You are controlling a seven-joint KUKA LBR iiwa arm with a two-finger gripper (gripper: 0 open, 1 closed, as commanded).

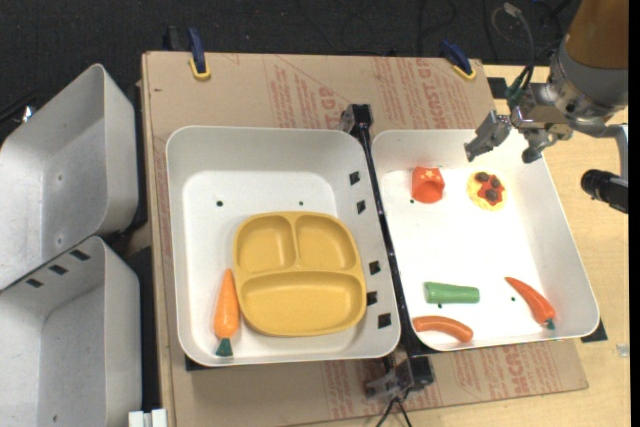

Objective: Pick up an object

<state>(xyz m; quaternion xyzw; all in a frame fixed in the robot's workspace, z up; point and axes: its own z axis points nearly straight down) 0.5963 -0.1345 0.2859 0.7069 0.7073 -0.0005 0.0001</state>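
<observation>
Brown board covers the bench (pixel 300 85), and on it you have two shallow white bins side by side: the left bin (pixel 190 165) and the right bin (pixel 570 255). Your arm (pixel 600 25) reaches in from the right, and its gripper (pixel 510 143) hangs over the far edge of the right bin with its two dark fingers spread apart and nothing between them.

Candidates in the right bin are five. A small red cup-like piece (pixel 428 184) lies near the far left corner, and a yellow round toy with dark spots (pixel 488 190) sits just beside it, closest to the gripper. Nearer the front lie a green piece (pixel 451 293), a red sausage-shaped piece (pixel 442 327) against the front wall, and an orange-red chilli (pixel 530 300) towards the right wall. The left bin holds a yellow divided plate (pixel 298 272) with a toy carrot (pixel 227 310) just beside its left edge.

You are, as I judge it, in the approach step: nothing is grasped and the tool is above the bin, not down among the toys. The yellow spotted toy looks the likeliest target, lying almost under the fingers. Your next move calls for centring over it, descending until the fingers straddle it, then closing. It looks low and flat, so go deep enough to catch its sides.
</observation>
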